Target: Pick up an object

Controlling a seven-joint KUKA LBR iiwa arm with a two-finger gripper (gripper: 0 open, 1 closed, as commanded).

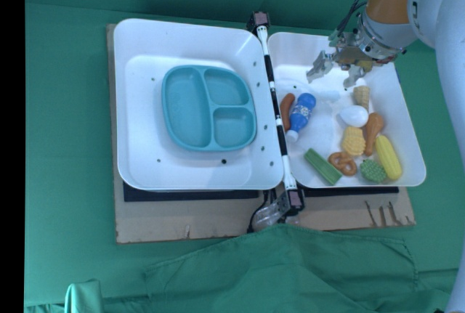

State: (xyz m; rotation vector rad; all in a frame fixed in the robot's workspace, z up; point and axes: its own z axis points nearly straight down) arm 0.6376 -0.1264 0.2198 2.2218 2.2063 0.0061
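A robot lab: green cloth drapes the bench left of the gripper, with white bins on cardboard.

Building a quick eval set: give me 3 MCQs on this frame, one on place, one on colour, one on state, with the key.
1. Where does the divided plate lie?
A. left bin
B. right bin
C. on the green cloth

2. What colour is the divided plate?
A. orange
B. teal
C. white

3. How does the gripper stand?
A. shut on the toy bottle
B. open, with nothing between its fingers, above the right bin
C. resting in the left bin

Key: 1 A, the plate sits inside the left bin. 2 B, its surface is teal against the white bin. 3 B, the fingers are spread over the far end of the right bin, apart from the bottle.
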